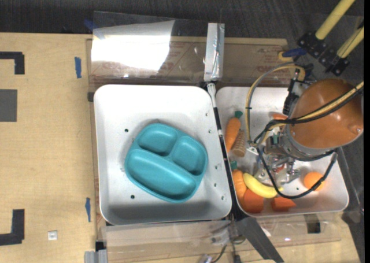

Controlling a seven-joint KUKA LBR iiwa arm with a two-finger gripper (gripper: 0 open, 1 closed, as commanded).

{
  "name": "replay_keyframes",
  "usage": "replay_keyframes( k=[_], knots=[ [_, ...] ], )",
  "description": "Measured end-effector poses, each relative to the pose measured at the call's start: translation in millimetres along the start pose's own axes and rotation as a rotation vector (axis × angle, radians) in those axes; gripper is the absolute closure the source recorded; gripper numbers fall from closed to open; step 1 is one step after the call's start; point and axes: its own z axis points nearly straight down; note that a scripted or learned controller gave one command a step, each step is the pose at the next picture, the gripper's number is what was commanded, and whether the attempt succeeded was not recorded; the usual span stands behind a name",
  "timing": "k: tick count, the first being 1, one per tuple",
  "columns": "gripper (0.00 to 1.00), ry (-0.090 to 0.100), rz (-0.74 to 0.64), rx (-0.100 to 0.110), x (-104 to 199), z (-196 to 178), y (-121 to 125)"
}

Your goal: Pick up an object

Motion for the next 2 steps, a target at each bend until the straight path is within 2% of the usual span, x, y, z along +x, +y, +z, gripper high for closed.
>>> replay_keyframes(
  k=[1, 2],
  knots=[
    [1.0, -0.003, -0.016, 0.004, -56, -153, 14],
    [1.0, -0.004, -0.436, -0.012, -57, -94, 13]
  ],
)
